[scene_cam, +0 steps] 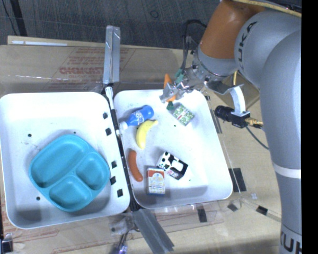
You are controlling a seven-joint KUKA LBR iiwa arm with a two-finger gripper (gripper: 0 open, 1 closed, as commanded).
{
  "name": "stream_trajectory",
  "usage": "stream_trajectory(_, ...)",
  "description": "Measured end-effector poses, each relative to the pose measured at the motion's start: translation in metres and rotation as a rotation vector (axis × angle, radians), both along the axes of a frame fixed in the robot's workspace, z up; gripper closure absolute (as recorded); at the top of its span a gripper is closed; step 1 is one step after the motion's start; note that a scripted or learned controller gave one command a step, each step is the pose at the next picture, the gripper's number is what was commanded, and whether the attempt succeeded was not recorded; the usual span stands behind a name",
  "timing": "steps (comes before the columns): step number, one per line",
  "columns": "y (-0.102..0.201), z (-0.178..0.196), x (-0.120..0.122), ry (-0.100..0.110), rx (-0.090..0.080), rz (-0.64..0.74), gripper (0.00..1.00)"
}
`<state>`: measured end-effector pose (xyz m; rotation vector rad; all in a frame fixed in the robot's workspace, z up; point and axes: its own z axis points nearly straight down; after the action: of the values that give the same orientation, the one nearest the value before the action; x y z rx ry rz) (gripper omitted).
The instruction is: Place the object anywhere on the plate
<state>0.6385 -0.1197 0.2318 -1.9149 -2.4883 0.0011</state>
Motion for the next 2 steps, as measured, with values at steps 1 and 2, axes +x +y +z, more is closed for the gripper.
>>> stream_trajectory(1, 0.05, -0.035, -0.058, 0.004, -0.001, -0.127, 1.0)
stream_trajectory(2, 0.134, 0.011, -0.103, 0.002, 0.0, -0.011, 1.0)
